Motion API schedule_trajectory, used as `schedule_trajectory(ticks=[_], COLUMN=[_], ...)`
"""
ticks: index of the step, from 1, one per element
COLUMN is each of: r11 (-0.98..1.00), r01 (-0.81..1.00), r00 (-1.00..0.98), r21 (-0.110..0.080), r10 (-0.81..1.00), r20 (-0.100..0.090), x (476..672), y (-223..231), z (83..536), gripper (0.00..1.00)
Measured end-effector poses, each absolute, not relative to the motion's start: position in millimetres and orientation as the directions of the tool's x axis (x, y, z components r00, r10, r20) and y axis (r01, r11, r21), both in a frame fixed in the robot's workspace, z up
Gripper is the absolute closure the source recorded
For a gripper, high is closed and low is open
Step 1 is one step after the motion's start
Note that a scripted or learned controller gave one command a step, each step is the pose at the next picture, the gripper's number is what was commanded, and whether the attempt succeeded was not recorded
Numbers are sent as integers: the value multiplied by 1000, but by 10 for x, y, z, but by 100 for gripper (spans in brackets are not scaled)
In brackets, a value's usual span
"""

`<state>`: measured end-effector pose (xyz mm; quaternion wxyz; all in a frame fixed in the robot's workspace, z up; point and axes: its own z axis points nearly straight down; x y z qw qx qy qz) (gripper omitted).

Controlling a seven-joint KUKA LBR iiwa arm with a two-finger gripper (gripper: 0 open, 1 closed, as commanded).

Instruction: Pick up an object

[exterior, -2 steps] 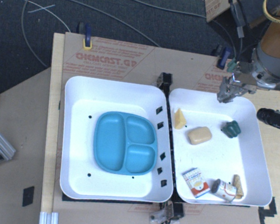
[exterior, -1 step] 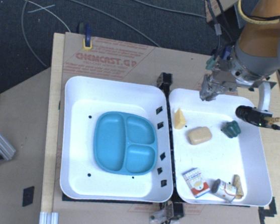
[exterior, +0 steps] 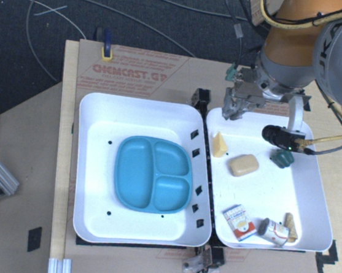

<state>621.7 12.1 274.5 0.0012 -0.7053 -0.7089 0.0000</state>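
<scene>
My gripper [exterior: 232, 111] hangs over the far left corner of the right bin [exterior: 314, 181], with nothing visibly held. Just below it in the view lies a yellow cheese wedge [exterior: 219, 145] against the bin's left wall. A tan bread roll [exterior: 243, 165] lies to the right of the wedge. A small teal piece [exterior: 283, 158] sits further right, under a black fitting on the arm. Along the near edge lie a red and white carton [exterior: 239, 222], a grey can [exterior: 272, 231] and a tan cork-like piece [exterior: 289, 226].
The left bin [exterior: 98, 124] holds a blue divided plate [exterior: 153, 174]. Black clips line the ridge between the two bins. The grey and orange arm [exterior: 300, 37] looms over the far right of the bench, and a yellow cable runs to its right.
</scene>
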Motion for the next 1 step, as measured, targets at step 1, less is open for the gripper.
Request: schedule_trajectory(ticks=[1], r11=[6], r01=[1000], r00=[-6], r21=[-3], r10=[1000], r20=[2], x=[6135], y=[744], z=[2621], gripper=[100])
